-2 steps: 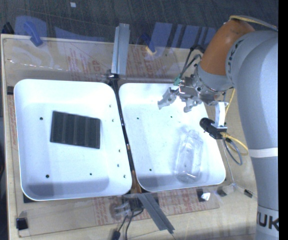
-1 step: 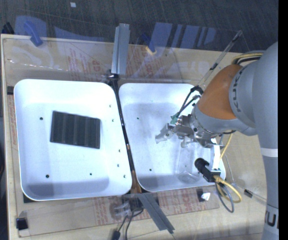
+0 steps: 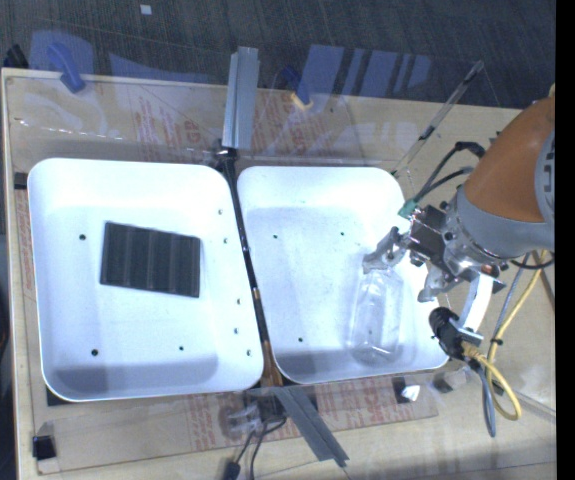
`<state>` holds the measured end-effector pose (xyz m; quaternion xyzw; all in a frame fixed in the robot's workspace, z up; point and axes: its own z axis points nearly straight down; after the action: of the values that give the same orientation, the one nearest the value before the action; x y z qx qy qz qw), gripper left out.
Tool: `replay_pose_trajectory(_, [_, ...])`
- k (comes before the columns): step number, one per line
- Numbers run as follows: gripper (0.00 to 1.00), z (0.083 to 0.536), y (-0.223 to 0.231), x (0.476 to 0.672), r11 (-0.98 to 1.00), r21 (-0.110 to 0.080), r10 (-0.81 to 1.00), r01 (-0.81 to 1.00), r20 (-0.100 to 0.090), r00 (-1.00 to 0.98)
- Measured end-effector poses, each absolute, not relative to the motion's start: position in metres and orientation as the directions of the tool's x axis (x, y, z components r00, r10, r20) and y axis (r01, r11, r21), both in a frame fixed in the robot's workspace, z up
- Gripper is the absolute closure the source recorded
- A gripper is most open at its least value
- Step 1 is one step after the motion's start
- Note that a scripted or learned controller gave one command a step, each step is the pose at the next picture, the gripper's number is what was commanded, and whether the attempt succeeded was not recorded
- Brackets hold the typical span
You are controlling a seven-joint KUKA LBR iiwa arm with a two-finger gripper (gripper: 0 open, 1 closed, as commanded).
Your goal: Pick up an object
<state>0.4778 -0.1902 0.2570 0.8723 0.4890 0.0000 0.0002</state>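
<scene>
Apparently the claw (image 3: 392,258) touches a clear bottle's (image 3: 375,318) top.

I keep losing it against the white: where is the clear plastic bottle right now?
The clear plastic bottle lies in the right-hand white bin, near its right wall and front edge, just below the claw.

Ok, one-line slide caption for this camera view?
Gripper above a clear bottle in the right bin; dark pad in the left.

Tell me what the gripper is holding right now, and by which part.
Cannot be told. The gripper sits at the top end of the clear bottle in the right bin, but a grasp isn't visible.
</scene>
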Motion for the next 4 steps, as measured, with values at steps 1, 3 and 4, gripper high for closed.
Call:
replay_pose_trajectory(1, [0.00, 0.295, -0.164, 0.478, -0.502, 0.000, 0.865, 0.865, 0.001, 0.502])
replay_pose_trajectory(3, [0.00, 0.265, -0.129, 0.477, -0.852, -0.003, 0.524, 0.524, 0.000, 0.852])
replay_pose_trajectory(4, [0.00, 0.296, -0.180, 0.477, -0.850, -0.003, 0.526, 0.526, -0.001, 0.850])
